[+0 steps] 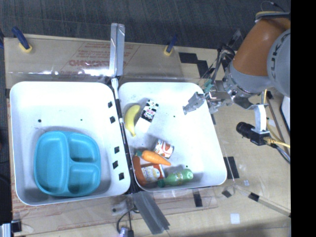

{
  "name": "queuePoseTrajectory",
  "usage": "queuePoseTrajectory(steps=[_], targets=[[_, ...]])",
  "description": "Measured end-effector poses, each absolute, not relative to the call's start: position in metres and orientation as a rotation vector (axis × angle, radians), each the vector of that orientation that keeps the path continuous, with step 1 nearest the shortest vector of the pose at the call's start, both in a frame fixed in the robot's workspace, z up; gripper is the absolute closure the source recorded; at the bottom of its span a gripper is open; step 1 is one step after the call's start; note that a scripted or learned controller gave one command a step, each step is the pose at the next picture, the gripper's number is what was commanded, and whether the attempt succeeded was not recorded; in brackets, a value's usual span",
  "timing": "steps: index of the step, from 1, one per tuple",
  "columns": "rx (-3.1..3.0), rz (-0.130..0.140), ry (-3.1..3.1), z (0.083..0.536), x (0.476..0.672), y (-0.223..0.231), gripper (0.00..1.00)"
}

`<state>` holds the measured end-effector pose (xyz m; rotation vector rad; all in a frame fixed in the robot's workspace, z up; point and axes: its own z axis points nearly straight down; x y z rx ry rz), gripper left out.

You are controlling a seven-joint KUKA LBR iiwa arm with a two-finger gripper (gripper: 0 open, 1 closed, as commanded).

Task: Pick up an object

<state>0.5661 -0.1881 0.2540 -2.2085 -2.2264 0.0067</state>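
The end effector hovers at the right bin's upper right rim, grip state unreadable; the banana lies leftward, long axis running near-far.

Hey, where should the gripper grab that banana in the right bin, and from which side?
Probably the banana at its thick middle, coming straight down from above. It lies flat, curved, beside the bin's left wall, so fingers should close across its width rather than along it.

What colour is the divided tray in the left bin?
Light blue. The divided tray shows clearly in the camera view, lying in the left bin.
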Motion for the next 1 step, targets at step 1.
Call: queuePoseTrajectory(steps=[1], targets=[[-2.145, 0.006, -2.288, 0.1186, 0.5613, -0.1654, 0.00]])
